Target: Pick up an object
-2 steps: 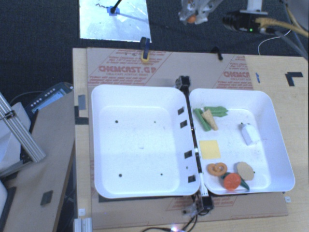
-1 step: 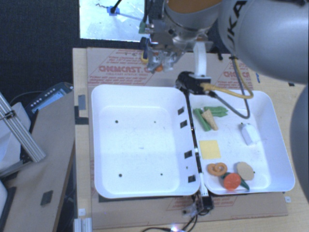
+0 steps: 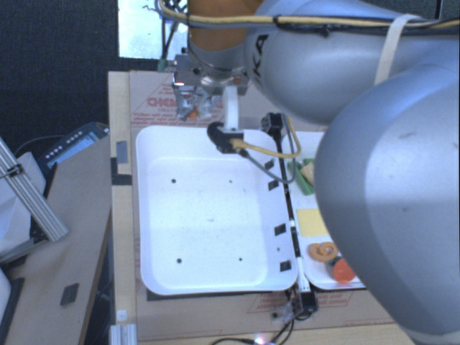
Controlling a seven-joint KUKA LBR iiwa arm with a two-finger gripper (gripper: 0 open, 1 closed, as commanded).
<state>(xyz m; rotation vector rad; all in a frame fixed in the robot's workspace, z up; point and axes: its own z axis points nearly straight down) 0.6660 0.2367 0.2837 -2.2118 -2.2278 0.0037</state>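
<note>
The grey arm is taking up the whole right and top of the camera view, covering most of the right bin. Its orange band is sitting at top centre, above the wrist.

The left bin is lying fully open to view, white floor showing with a few small dark dots, no objects lying on it that I can make out.

The gripper is hanging just past the far rim of the left bin, over the brown cardboard, not over either bin's floor. Whether it's wide or narrow I cannot tell; the tip is a small blurred cluster and nothing is visibly caught in it.

Candidate objects are all peeking out in the exposed strip of the right bin: a yellow flat piece, a green item up by the arm's edge, an orange ring-shaped piece, and a red-orange item just beside it.

Key relation: these objects are lying to the view's right of the gripper and nearer the camera, across the divider between bins. Judging from this, the gripper needs to travel right and toward the near side before descending. Long axes of the items are too small or hidden to call.
</note>
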